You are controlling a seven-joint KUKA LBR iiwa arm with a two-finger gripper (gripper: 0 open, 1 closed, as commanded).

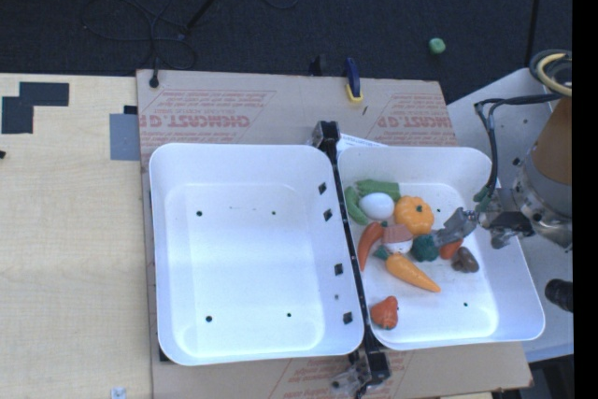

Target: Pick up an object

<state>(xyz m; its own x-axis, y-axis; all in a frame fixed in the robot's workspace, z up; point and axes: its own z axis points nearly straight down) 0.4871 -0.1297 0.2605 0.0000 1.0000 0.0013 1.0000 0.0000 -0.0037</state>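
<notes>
The right bin (472, 318) holds a heap of toy food. A white egg (377, 204) lies on a green leafy piece (365, 191), with an orange pumpkin (414, 214) beside it. Below them are a red pepper (367, 244), a pink-and-white piece (398, 242), a teal piece (425, 248) and a carrot (412, 273). A red strawberry (384, 311) lies alone near the bin's front. My gripper (459, 229) reaches in from the right, low over the heap's right side. It is just above a small red piece (450, 249) and a brown piece (465, 262). I see nothing lifted.
The left bin (243, 266) stands beside the right one, with a black divider (341, 238) between their rims. Both sit on a cardboard sheet (234, 112). A blue clamp (353, 79) is at the sheet's back edge. Cables and the arm's body (551, 163) crowd the right side.
</notes>
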